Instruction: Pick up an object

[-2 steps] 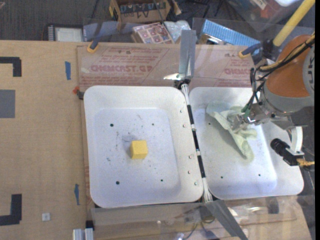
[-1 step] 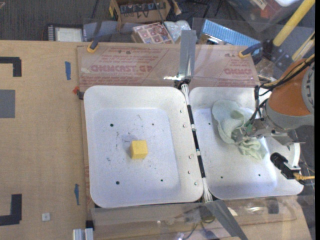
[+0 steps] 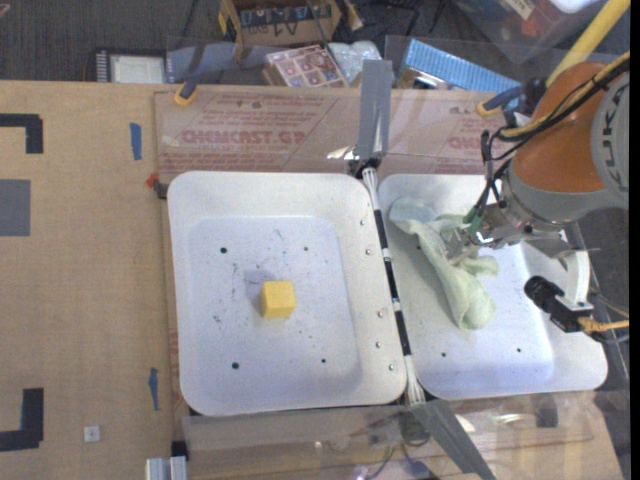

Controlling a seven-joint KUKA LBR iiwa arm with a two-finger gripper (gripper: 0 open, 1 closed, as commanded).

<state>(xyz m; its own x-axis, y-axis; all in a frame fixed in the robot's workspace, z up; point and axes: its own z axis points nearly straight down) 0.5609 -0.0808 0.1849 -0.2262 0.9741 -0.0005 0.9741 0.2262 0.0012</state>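
The gripper [image 3: 470, 240] sits low in the right bin [image 3: 560, 368], right of the frame's centre, and its tip meets the upper middle of a pale green cloth [image 3: 455, 273] that runs as a long crumpled strip from the bin's upper left corner down toward its middle. Whether the claw is apart or closed cannot be told from here, since the wrist and its cables cover the fingertips, so no hold on the cloth can be claimed. The step in hand looks like a grasp on the cloth. To do it well, the claw should bite where the fabric bunches into a ridge rather than where it lies flat, press down enough to gather a fold, close fully, then rise straight up so the trailing ends peel off the floor and do not drag. A soft cloth will likely sag and may slip out of a shallow pinch. The other candidate, a small yellow cube [image 3: 279, 299], rests near the middle of the left bin [image 3: 200, 218], well apart from every wall, with free floor on all sides. In the right bin the cloth's upper end lies near the dividing rims between the bins, so a lift should avoid swinging left there. The lower and right parts of that bin's floor are bare, though a black part of the arm [image 3: 553, 304] hangs over the right side.
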